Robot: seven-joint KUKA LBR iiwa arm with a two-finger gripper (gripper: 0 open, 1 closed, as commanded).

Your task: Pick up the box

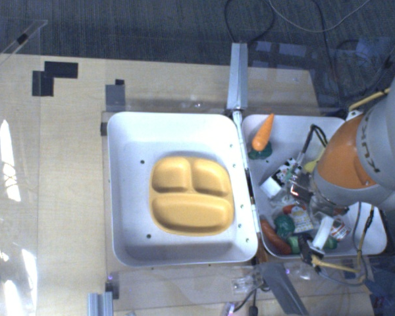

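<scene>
The arm's pincer (303,206) hung low over the cluttered right bin (286,125), presumably hunting the box, which I could not pick out in the heap beneath; its grip state was unclear.

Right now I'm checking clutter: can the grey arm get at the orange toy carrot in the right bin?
Probably yes: the orange toy carrot lies apart at the right bin's far corner, nothing over it.
</scene>
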